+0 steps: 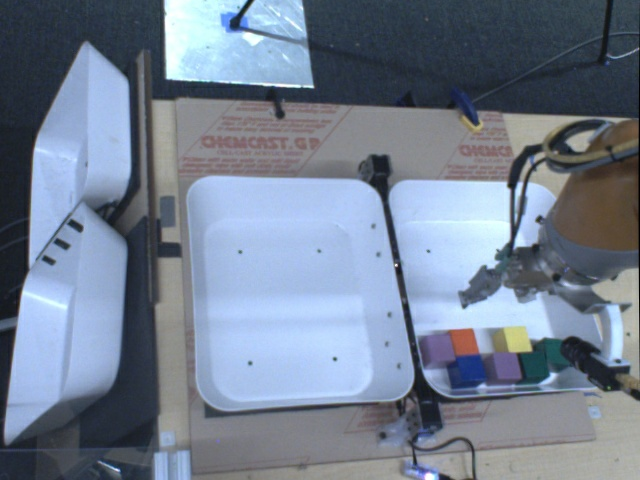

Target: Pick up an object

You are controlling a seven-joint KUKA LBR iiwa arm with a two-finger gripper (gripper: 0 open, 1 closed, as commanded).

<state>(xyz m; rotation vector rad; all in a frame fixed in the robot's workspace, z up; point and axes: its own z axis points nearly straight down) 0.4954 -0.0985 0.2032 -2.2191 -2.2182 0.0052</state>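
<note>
The arm [590, 208] reaches in from the right over the right bin [450, 218], its orange band above the grey wrist. The hand [482, 284] hangs above the middle of that bin's white floor, tilted toward the left; how wide it stands I cannot tell, and nothing shows in its grip. The blocks lie apart from it, huddled along the near edge of the right bin: a purple block [437, 348], an orange block [464, 342], a yellow block [515, 340], a blue block [466, 371], a second purple block [503, 367] and a green block [541, 359]. The left bin [290, 288] sits beside it on the table [330, 133].
</note>
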